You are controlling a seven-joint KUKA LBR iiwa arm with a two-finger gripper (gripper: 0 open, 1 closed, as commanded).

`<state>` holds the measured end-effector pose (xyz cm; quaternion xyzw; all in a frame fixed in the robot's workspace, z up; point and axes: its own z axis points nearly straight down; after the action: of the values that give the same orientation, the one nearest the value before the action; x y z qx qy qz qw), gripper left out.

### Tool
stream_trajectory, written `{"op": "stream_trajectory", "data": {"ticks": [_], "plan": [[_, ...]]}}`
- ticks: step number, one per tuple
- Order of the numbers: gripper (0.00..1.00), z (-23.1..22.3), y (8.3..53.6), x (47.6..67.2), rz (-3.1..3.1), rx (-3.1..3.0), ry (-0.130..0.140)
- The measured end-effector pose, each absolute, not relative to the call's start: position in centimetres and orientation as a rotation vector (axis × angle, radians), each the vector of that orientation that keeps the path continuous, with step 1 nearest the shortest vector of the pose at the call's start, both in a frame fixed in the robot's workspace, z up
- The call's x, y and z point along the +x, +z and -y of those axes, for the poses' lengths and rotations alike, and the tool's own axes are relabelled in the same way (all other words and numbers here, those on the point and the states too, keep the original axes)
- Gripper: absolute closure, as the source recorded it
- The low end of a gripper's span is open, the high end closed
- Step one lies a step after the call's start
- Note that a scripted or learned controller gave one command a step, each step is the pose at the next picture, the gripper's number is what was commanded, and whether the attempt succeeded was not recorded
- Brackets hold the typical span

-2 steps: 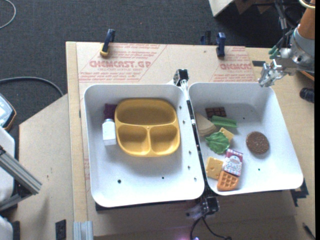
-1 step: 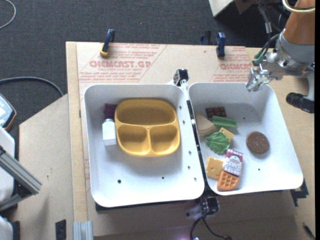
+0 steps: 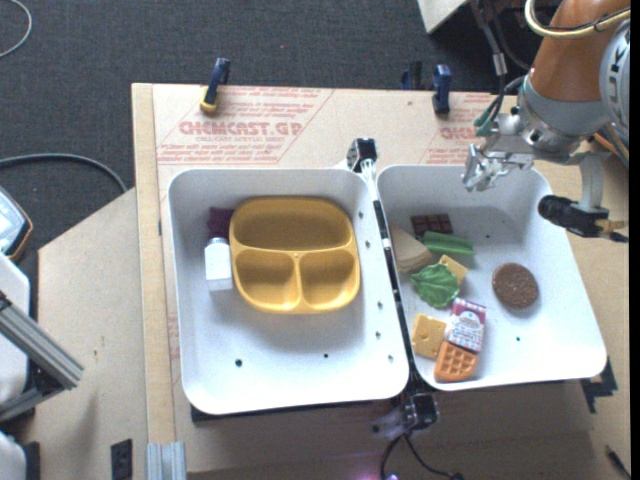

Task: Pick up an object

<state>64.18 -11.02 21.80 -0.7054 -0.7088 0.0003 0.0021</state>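
My gripper [image 3: 481, 177] hangs over the far edge of the right bin [image 3: 560, 353], above the toys, with nothing between its fingers. Below it in that bin lie a brown chocolate bar [image 3: 431, 225], a green bean pod [image 3: 447, 244], a bread slice [image 3: 408, 254], a green lettuce leaf [image 3: 436, 283], a yellow cheese wedge [image 3: 429, 334], a red-and-white packet [image 3: 467, 325], an orange waffle [image 3: 455, 362] and a round brown cookie [image 3: 515, 286].
The left bin [image 3: 250, 368] holds a yellow divided plate [image 3: 293, 254], a small white bottle [image 3: 218, 264] and a dark purple item [image 3: 220, 218] beside it. Clamps [image 3: 213, 86] hold the board at the back.
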Motion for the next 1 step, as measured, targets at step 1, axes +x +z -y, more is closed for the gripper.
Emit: {"op": "stream_trajectory", "data": {"ticks": [1], "plan": [[1.00, 5.57, 21.04, 64.00, 2.225, -2.212, 0.001]]}}
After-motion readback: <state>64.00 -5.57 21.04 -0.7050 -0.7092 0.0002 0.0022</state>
